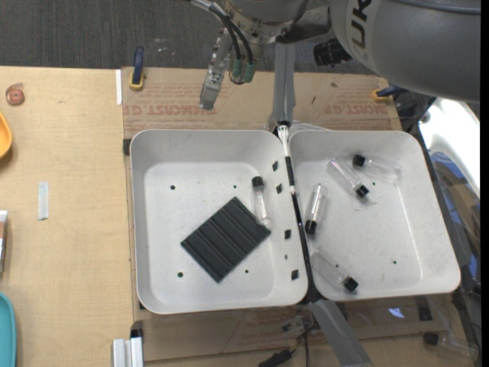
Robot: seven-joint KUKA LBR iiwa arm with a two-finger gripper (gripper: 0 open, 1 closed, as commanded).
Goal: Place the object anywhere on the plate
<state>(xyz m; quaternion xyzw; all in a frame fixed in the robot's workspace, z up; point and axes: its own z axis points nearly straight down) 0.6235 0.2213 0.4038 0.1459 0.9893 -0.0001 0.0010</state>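
Arm [412, 29]: grey, entering from the right along the top edge, above the back of the bins.
Gripper [281, 121]: a narrow grey shaft hanging over the seam between the bins at their far rim; whether it is parted or closed cannot be told, and nothing shows in its hold.
Left bin [153, 281]: holds the plate and one vial.
Right bin [428, 228]: holds four clear black-capped vials [313, 209], scattered.
Plate [226, 238]: dark, ribbed, square, lying turned like a diamond.
Vial [261, 201]: clear, black cap, just beside the plate's upper right edge, near and below the gripper.
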